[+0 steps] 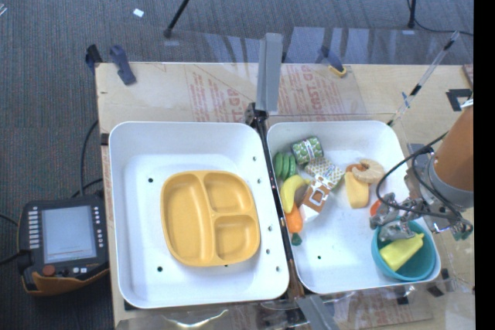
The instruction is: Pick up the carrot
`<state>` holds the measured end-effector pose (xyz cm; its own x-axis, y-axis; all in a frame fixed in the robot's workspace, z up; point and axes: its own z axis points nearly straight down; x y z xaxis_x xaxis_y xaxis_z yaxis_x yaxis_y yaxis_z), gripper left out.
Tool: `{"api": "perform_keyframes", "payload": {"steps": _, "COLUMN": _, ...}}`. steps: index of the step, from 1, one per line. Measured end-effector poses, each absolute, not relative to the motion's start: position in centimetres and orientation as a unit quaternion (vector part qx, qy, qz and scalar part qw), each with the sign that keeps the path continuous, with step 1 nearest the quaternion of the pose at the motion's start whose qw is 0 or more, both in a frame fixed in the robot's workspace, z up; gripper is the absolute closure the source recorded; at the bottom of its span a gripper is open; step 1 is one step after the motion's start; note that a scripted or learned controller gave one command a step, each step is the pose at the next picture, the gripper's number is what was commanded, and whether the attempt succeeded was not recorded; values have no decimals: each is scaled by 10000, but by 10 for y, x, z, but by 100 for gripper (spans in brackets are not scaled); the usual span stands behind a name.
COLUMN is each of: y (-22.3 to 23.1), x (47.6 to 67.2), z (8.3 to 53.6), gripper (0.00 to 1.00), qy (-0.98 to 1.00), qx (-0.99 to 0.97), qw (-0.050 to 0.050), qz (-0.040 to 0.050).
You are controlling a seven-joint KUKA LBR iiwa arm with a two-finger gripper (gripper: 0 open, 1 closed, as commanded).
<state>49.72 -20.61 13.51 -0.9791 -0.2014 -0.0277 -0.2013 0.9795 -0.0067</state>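
Note:
The carrot [295, 222], short and orange with a green top, lies at the left edge of the right bin [340, 267], just below a yellow banana [290, 192]. My gripper [394, 219] hangs over the right side of that bin, above the rim of a teal bowl [410, 263]. It is well to the right of the carrot and apart from it. The grey wrist and orange band [468, 151] rise behind it at the view's right.
A yellow divided plate [209, 216] fills the middle of the left bin [131, 158]. The right bin also has a green vegetable [283, 165], a green can [307, 149], a small carton [315, 197], a cheese block [356, 191] and a bagel [368, 169]. A yellow item [402, 251] lies in the bowl.

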Motion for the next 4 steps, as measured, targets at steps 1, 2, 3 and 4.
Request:
{"api": "perform_keyframes", "payload": {"steps": 1, "y": -184, "x": 588, "z": 199, "gripper": 100, "qy": 9930, "qx": -1183, "qw": 48, "qz": -1}}
{"api": "perform_keyframes", "payload": {"steps": 2, "y": -209, "x": 617, "z": 235, "gripper": 100, "qy": 9801, "qx": -1985, "qw": 25, "qz": 5}}
{"api": "perform_keyframes", "payload": {"steps": 3, "y": -208, "x": 638, "z": 243, "gripper": 100, "qy": 9447, "qx": -3278, "qw": 24, "qz": 11}}
{"api": "perform_keyframes", "payload": {"steps": 4, "y": -209, "x": 638, "z": 244, "gripper": 0, "qy": 9450, "qx": -3270, "qw": 30, "qz": 5}}
